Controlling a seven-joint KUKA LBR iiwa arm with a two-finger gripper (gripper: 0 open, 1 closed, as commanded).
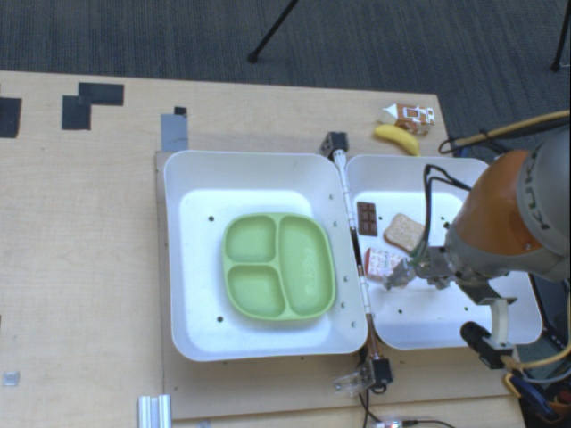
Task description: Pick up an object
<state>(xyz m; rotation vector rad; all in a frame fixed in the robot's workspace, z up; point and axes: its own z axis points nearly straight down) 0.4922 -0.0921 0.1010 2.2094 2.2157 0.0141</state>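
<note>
My gripper [403, 273] low in right bin [428, 328], right at red-and-white packet [381, 262], likely chosen target. Can't tell its grip state. Cracker [404, 231] and chocolate bar [367, 217] just beyond. Green plate [277, 267] sits alone in left bin [192, 266].

I'm running a robotics lab bench: 2 white bins [178, 239] mid-frame on a plywood bench [80, 266]; grey carpet [178, 16] above; loose cables [375, 399] at the bottom.

light: bright, even overhead | glare: left bin [192, 239] floor washed out | shadows: soft | focus: slightly soft
</note>
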